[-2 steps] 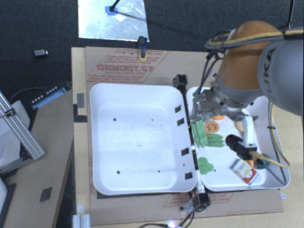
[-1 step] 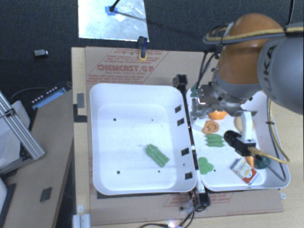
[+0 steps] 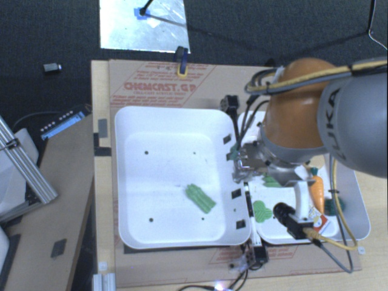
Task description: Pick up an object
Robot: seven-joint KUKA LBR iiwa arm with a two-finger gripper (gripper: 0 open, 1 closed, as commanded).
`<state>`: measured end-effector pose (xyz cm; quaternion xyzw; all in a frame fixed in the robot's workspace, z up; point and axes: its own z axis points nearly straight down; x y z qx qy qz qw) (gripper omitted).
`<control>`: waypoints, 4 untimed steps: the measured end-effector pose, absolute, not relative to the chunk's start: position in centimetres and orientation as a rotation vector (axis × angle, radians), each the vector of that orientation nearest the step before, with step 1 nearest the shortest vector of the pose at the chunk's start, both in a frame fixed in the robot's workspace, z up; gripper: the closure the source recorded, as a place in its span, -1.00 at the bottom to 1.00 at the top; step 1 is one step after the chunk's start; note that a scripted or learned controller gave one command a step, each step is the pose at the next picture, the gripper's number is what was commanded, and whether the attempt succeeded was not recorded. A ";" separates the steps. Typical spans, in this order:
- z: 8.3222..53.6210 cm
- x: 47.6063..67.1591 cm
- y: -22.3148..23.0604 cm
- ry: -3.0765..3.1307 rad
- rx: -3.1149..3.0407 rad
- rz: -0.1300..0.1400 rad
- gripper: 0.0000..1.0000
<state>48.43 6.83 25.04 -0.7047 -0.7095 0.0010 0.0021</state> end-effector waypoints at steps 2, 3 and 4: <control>38.1 48.8 3.4 -2.238 -2.218 -0.021 1.00; 45.9 51.0 5.3 -2.234 -2.219 -0.016 1.00; 53.7 48.6 7.5 -2.229 -2.219 -0.009 1.00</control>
